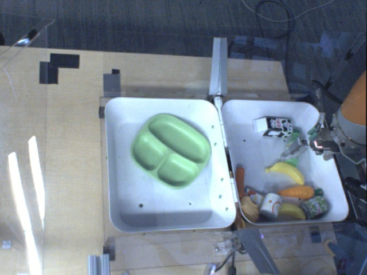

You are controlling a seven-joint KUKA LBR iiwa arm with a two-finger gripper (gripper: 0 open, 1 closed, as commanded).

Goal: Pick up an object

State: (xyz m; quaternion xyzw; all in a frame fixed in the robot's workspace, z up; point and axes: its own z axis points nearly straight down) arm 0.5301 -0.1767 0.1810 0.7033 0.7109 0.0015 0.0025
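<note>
- The arm (pixel 354 110) is cut off at the right edge.
- The gripper (pixel 299 146) hangs over the right bin (pixel 246 125), above 1 banana (pixel 285 171); its grip state is too blurred to tell.

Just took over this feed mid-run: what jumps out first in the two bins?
The big green divided plate dominates, lying alone in the left bin. In the right bin the small items crowd the near edge: a yellow banana, a carrot and a small can, with a white carton apart at the far side. The gripper reaches in from the right, above the banana.
</note>
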